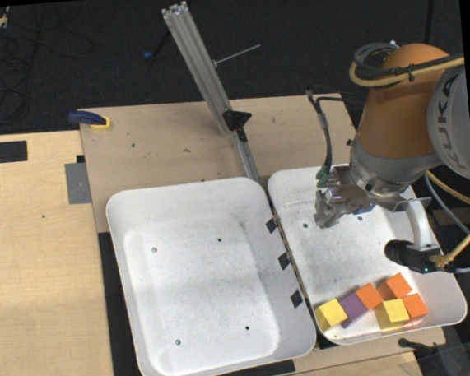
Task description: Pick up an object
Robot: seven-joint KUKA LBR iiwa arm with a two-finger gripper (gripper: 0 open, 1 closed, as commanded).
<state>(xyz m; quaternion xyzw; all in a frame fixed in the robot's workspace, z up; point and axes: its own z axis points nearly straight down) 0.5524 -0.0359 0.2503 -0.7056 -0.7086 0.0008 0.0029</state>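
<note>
Several small blocks lie together at the near edge of the right bin (308, 254): a yellow block (331, 312), a purple block (353, 310), an orange block (369, 297), another orange block (398, 285), a second yellow block (392, 312) and an orange block (415, 305). My gripper (329, 212) hangs over the far part of the right bin, well away from the blocks. I see nothing between its fingers.
The left bin (196, 282) stands beside the right one, with black clips (284, 261) along the shared rim. A slanted metal rail (205, 70) rises behind the bins. A black fitting (407, 253) with cables sits over the right bin's right side.
</note>
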